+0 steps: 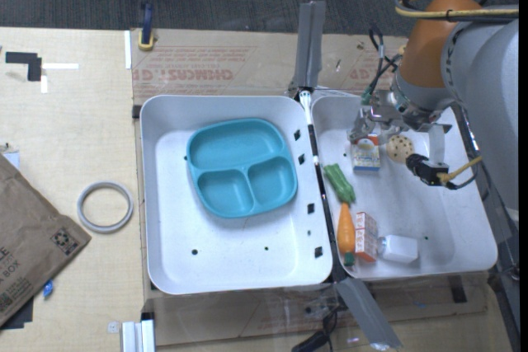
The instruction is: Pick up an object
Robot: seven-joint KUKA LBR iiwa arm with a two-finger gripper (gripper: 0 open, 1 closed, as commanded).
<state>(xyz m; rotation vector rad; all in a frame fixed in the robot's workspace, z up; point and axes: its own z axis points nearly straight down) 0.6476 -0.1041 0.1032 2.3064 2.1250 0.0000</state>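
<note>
In the right bin [462,255], jaws [367,126] just above a small carton [366,155].

**Count of things on the bench**

Two shallow white bins sit side by side: the left bin [165,202] and the right bin [462,235].

The left bin contains one turquoise plastic divided plate [242,166] with three compartments.

The right bin contains six items:
- one green pod-shaped toy [339,183]
- one orange carrot toy [346,228]
- one small red-and-white carton [365,237]
- one white rounded block [400,248]
- one small printed box [366,154]
- one tan dotted ball [400,147]

Outside the bins lie one grey tape ring [105,205] and one brown cardboard box [29,239].
</note>
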